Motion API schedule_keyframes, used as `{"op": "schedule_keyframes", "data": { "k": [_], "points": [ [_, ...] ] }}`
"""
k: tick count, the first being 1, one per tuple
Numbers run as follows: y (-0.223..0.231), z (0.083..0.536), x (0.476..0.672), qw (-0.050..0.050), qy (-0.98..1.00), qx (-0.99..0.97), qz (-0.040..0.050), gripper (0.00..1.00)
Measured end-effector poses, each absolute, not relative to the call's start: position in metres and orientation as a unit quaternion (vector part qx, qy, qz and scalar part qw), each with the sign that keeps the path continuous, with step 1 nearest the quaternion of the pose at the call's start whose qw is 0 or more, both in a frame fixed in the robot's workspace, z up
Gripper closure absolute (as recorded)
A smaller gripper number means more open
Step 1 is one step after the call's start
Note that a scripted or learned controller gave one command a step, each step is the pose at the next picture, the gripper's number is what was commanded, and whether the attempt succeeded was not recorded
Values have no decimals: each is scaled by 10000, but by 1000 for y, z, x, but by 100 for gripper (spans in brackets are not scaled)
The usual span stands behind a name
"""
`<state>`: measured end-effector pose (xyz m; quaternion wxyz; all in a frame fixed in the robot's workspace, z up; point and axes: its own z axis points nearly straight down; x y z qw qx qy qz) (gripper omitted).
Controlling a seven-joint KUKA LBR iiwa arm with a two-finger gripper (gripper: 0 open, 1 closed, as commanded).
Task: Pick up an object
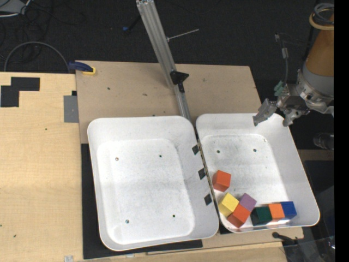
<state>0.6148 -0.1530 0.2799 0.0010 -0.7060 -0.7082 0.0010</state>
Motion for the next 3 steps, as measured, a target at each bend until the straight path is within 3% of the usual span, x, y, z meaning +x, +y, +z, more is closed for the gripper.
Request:
{"op": "schedule_keyframes", "data": {
  "k": [1, 2, 3],
  "points": [
    [-100, 215, 583, 57, -7085, -7056, 26, 0],
    [-109, 108, 555, 50, -7065, -7077, 34, 0],
    [-89, 327, 604, -30, -7078, -7065, -21, 0]
  ]
}}
